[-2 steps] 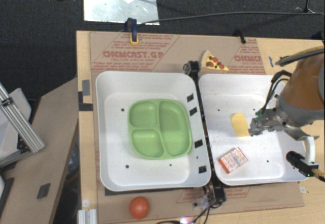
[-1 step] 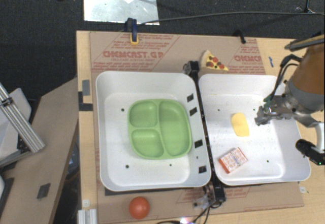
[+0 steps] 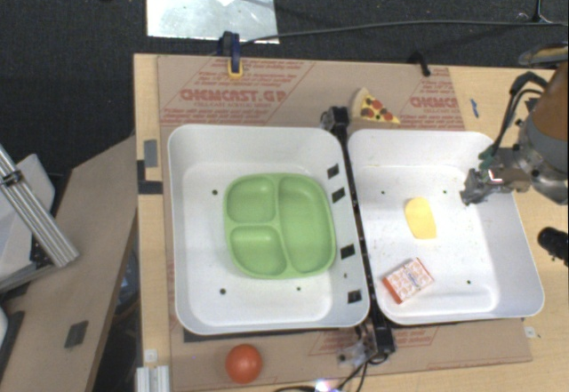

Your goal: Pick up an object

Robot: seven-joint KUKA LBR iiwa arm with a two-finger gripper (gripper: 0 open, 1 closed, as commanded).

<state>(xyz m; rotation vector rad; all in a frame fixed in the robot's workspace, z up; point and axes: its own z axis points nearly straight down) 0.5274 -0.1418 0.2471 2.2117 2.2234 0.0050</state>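
Observation:
In the right bin (image 3: 511,288) lie a yellow block (image 3: 420,218) near the middle and a small red-and-white patterned box (image 3: 407,280) toward the front. My gripper (image 3: 476,187) hangs over the right bin's right side, to the right of the yellow block and apart from it. Nothing shows between its fingers. The left bin (image 3: 191,230) holds a green divided plate (image 3: 279,224).
A toy pizza slice (image 3: 374,107) lies on the cardboard behind the bins. A red-orange ball (image 3: 244,363) sits on the board in front of the left bin. A blue clamp (image 3: 231,53) grips the board's far edge. A metal rail (image 3: 31,212) stands at the left.

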